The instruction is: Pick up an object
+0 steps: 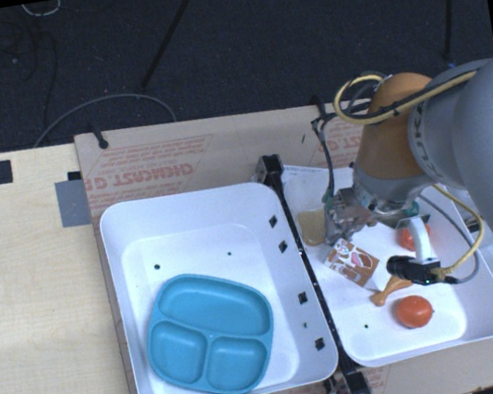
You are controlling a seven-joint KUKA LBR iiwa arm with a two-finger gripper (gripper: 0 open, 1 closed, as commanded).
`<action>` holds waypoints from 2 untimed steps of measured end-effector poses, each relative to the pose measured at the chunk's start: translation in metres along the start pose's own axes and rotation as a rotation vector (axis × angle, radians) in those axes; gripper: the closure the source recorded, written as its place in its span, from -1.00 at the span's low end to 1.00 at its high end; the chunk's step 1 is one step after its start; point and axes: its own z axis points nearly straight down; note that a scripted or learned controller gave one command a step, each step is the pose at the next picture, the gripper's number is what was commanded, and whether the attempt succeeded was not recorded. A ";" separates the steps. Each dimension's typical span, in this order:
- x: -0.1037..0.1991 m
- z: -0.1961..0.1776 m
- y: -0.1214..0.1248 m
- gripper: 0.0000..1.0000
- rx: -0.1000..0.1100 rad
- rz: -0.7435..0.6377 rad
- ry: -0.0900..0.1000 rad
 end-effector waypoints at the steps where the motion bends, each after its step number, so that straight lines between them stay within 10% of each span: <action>1: 0.000 -0.041 -0.001 1.00 -0.003 -0.002 -0.001; 2: -0.008 -0.092 -0.007 1.00 -0.004 0.000 -0.002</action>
